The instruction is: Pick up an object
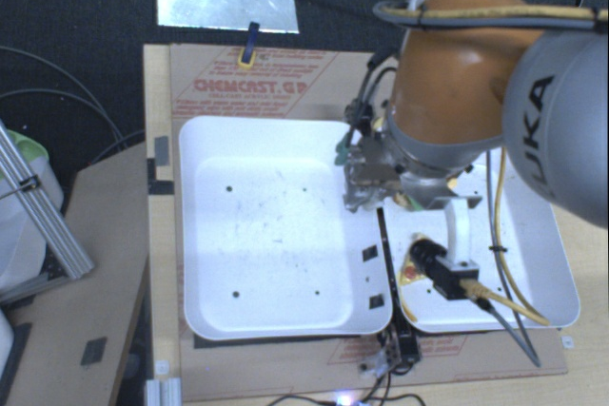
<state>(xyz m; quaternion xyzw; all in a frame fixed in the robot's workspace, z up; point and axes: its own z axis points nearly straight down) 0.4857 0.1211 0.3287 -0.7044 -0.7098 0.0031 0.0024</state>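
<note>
You have a small yellow-and-red piece [407, 275] lying low on the floor of the right bin [538, 252], close to that bin's left wall. Much of it is covered, so you cannot tell its shape.

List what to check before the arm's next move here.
1. Position of the hand: ok, at the seam between the bins.
2. Load in the hand: cannot tell, the wrist hides it.
3. Target in the left bin: not ok, bare floor with specks.
4. Target in the right bin: cannot tell, a yellow-red scrap peeks out beside the arm.
5. View of the right bin: not ok, the arm covers most of it.
</note>
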